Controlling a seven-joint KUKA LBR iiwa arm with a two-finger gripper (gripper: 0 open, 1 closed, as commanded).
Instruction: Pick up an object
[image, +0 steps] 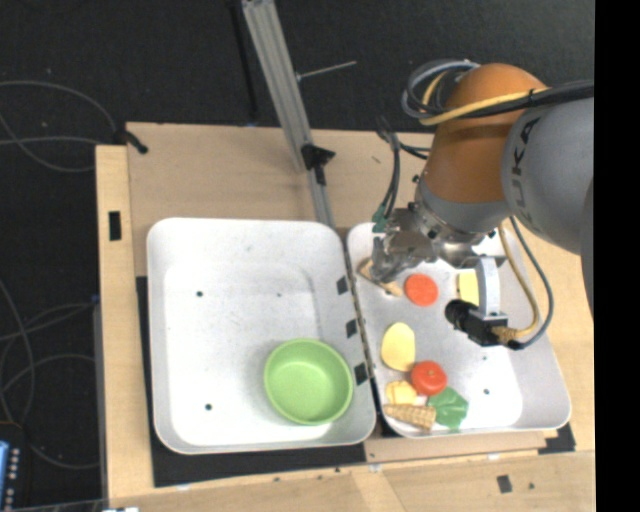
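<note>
Orange and round, a small toy fruit (421, 290) lies in the upper middle of the right bin (535, 395), just right of the gripper (383, 270). That gripper sits low over the bin's upper left corner, close to the wall between the bins; whether it is released or clenched on anything I cannot tell. Something tan shows at its tip, too small to name. Below the orange piece lies a pale yellow toy fruit (398, 345), then a red tomato-like piece (430, 376), a green toy (450, 407) and a waffle-textured tan piece (411, 414) clustered at the bin's lower left. A yellow block (467, 287) rests near the arm's black fitting. In the left bin (200, 260), a green bowl (307, 381) stands upright at lower right. Both bins rest on the tan desk (200, 170).
</note>
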